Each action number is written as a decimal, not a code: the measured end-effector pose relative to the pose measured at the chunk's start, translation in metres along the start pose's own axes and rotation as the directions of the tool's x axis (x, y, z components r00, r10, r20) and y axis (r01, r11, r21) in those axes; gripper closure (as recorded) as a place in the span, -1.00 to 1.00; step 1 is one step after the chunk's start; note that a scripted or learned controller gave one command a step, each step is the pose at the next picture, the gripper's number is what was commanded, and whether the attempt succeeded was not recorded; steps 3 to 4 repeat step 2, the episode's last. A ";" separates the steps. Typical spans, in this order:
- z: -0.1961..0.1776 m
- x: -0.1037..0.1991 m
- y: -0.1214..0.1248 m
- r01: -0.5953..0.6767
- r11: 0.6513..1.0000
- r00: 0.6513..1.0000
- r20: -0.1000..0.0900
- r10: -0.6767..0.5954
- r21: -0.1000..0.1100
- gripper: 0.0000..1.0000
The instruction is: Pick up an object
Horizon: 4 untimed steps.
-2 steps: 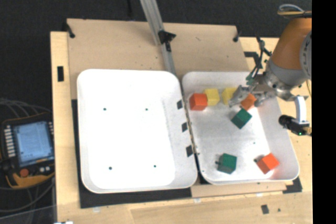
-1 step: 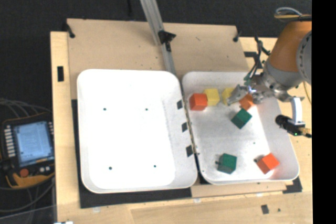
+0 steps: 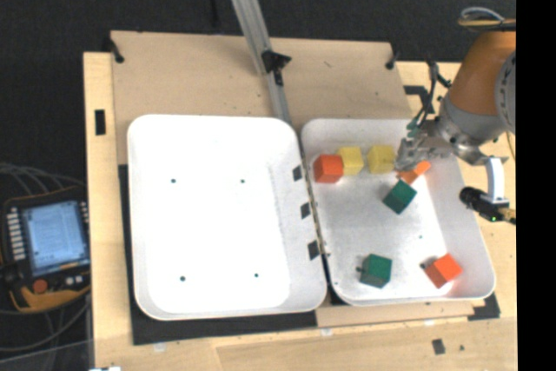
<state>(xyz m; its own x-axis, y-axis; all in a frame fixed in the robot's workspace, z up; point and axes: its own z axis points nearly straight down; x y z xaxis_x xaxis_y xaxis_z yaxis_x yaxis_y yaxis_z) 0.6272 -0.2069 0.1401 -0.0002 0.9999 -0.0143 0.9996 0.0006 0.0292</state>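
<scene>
the grey arm (image 3: 476,113) reaches in from the right edge of the view, its orange band (image 3: 483,69) broad above the wrist. the wrist angles down and to the left, carrying the two-finger gripper (image 3: 408,159) low at its tip. a grey fitting juts from the wrist's lower right side.
</scene>
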 end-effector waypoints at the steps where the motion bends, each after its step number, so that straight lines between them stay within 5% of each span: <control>1: -0.064 -0.006 0.006 0.002 1.000 1.000 -0.012 -0.002 0.021 1.00; 2: -0.100 -0.008 0.008 0.006 1.000 1.000 -0.013 -0.005 0.023 1.00; 4: -0.100 -0.008 0.008 0.006 1.000 1.000 -0.013 -0.005 0.023 1.00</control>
